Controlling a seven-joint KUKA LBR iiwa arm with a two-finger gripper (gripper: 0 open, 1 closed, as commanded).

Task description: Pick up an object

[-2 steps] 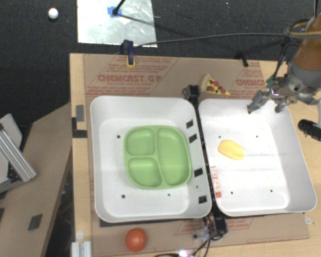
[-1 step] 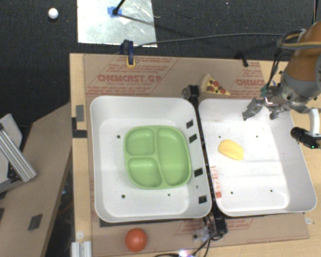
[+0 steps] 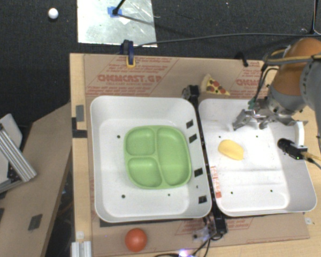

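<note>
While the gripper (image 3: 250, 118) hung over the right bin (image 3: 289, 197) near its back wall, fingers spread apart and empty, your target, the yellow object (image 3: 231, 149), lay just left and frontward of it, long axis slanting toward the front-right.

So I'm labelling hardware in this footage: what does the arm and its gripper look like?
The arm is grey with rounded, bulbous segments and an orange band above the wrist. Thin dark cables run down beside it toward the wrist. The gripper is bare silvery metal with slim angular fingers, mounted below a darker grey wrist section.
</note>
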